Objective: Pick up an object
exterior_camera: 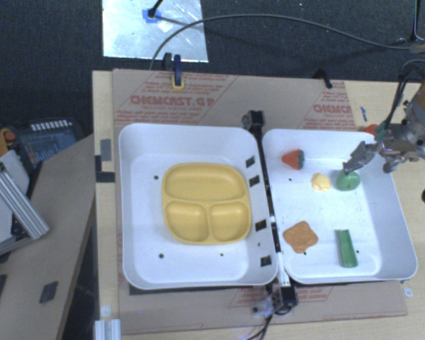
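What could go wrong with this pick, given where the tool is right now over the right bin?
The tool sits right at the round green piece, and the small yellow piece lies close beside it, so a closing grasp might nudge or catch both. The green piece looks rounded and may roll or slip away. It also lies near the right bin's far wall, which could limit how the tool approaches.
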